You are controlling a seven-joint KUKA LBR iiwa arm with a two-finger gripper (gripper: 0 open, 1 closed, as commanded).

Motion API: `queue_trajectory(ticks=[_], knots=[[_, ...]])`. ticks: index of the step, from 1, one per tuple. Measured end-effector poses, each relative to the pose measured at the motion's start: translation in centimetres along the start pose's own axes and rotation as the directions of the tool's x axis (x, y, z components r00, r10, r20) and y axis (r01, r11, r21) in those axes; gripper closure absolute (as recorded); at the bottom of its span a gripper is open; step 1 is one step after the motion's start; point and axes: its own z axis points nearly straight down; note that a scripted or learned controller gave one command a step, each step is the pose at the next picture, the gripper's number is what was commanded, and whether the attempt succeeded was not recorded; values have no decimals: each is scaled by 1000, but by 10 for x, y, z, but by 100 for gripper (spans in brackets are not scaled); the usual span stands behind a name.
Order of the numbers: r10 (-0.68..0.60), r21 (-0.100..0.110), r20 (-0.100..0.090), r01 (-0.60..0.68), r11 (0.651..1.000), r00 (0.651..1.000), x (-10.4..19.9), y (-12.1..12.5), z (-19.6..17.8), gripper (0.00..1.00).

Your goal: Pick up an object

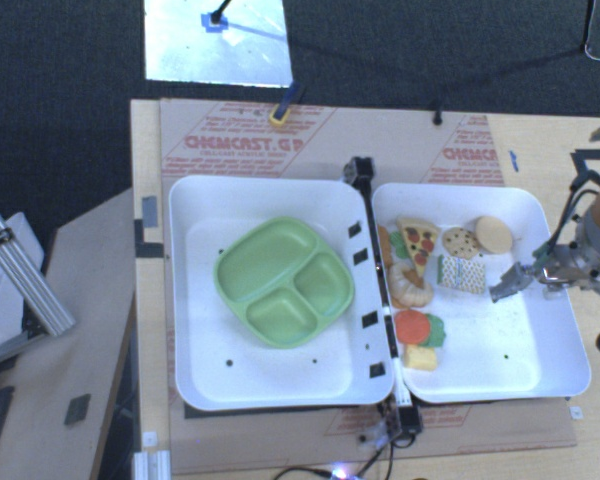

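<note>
Gripper — fingers blurred — beside patterned block.

You're looking down on the pale wooden bench, and most of its top is covered by a clear protective sheet printed with red lettering. Two shallow white plastic bins sit on that sheet, touching along a black hinged seam: the left bin and the right bin. Near the sheet's far edge lies a small yellow-and-blue clip.
</note>
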Motion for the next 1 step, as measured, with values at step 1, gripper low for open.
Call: queue_trajectory(ticks=[1], knots=[[2, 3, -1, -2, 1000, 1000, -8, -1, 45, 0]])
